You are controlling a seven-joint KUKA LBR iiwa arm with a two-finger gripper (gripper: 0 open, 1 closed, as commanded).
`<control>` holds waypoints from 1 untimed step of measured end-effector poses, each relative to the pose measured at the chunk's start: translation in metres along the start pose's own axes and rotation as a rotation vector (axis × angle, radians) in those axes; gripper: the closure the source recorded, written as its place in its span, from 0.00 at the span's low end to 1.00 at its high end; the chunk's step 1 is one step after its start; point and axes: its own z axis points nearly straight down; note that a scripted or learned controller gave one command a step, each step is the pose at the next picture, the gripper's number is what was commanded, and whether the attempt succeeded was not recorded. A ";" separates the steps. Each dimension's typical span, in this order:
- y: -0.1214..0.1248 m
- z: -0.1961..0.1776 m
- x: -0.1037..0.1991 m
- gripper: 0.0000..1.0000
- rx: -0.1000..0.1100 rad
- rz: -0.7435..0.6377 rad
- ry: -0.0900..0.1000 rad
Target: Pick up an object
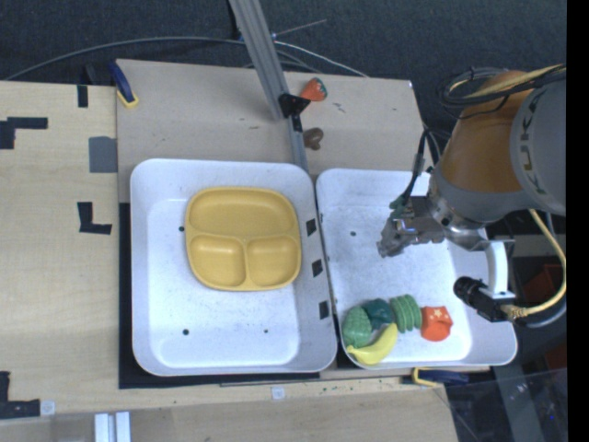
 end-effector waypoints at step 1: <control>0.006 0.008 0.058 1.00 0.002 -0.001 0.000</control>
